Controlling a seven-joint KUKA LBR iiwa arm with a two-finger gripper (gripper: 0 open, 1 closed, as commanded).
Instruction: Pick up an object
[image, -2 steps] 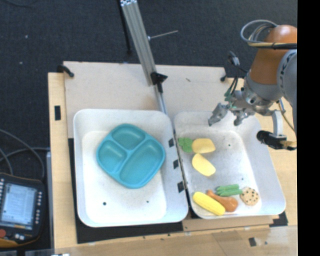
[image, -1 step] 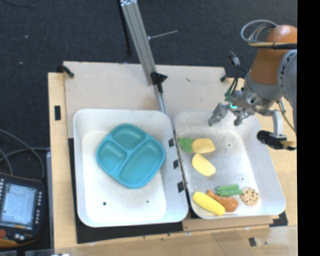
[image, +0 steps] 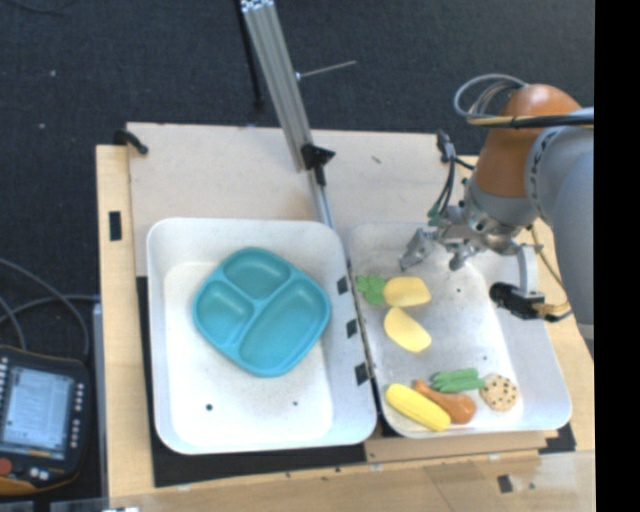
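The grey arm comes in from the right side. Its orange band sits just above the wrist. The wrist bends down and points the claw toward the left. The two fingers look spread apart, with nothing between them, though they are small and hard to see.

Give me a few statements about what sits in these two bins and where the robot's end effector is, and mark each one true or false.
1. The blue divided plate lies in the left bin. True.
2. The end effector holds the cookie. False: the cookie lies in the right bin, apart from it.
3. The banana lies at the right bin's near edge. True.
4. The end effector hangs above the left bin. False: it is above the right bin's far end.
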